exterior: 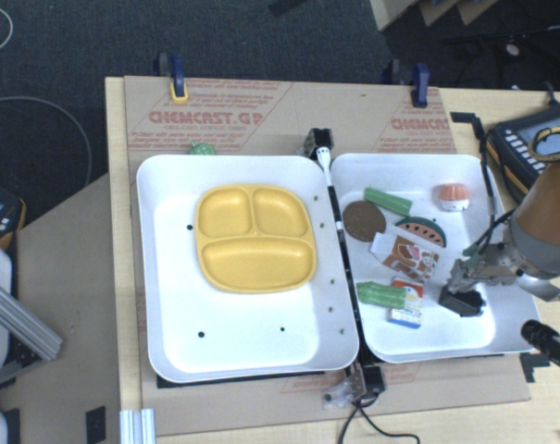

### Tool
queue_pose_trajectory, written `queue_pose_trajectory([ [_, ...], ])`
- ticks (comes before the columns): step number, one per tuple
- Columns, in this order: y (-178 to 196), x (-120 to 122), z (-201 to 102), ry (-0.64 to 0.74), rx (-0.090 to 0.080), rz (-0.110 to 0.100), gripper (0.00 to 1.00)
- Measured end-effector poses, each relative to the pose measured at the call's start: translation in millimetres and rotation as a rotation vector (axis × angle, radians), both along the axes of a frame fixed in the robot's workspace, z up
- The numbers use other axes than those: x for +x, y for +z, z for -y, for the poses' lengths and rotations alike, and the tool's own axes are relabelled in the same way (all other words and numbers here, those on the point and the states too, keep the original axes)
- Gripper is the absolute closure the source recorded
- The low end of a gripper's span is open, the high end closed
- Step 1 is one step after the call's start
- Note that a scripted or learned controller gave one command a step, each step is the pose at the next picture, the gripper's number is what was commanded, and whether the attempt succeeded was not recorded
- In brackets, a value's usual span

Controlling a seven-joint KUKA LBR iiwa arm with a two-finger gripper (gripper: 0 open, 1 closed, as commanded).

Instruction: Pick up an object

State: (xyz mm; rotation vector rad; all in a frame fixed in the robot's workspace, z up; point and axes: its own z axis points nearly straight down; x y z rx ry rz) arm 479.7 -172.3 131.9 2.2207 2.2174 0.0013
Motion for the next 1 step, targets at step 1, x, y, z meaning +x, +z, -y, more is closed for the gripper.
queue_pose_trajectory([
  [1, -9.4, 40.3, -63.0, 0.009, 0.002, 0.001, 1.00],
])
